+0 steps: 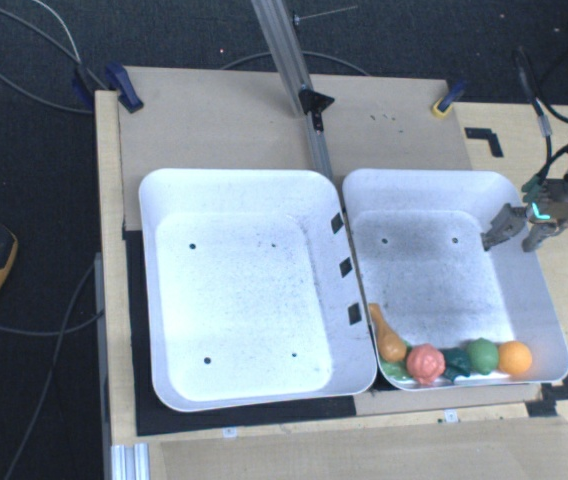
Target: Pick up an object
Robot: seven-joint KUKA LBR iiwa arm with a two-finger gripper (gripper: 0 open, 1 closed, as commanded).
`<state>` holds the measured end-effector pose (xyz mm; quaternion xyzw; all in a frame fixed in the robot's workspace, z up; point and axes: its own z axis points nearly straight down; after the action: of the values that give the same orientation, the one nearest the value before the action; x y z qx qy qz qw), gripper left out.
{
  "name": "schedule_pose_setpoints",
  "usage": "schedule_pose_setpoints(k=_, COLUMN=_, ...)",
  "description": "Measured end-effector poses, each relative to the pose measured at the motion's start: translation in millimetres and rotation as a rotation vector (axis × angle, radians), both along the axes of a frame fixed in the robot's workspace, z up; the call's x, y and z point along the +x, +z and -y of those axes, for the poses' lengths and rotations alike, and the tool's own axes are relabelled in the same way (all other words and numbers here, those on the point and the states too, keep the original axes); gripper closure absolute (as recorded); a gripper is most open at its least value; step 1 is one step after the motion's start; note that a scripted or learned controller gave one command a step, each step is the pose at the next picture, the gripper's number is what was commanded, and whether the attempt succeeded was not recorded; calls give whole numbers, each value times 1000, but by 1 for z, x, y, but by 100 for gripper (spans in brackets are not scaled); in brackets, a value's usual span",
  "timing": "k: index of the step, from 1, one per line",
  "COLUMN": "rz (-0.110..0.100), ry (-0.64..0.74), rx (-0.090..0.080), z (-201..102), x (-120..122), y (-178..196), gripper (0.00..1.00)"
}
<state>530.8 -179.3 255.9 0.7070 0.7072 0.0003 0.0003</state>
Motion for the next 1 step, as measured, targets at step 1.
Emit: schedule_pose_setpoints(k=1, rz=0, ry=0, rx=0, z=0, x=0, y=0, gripper=0)
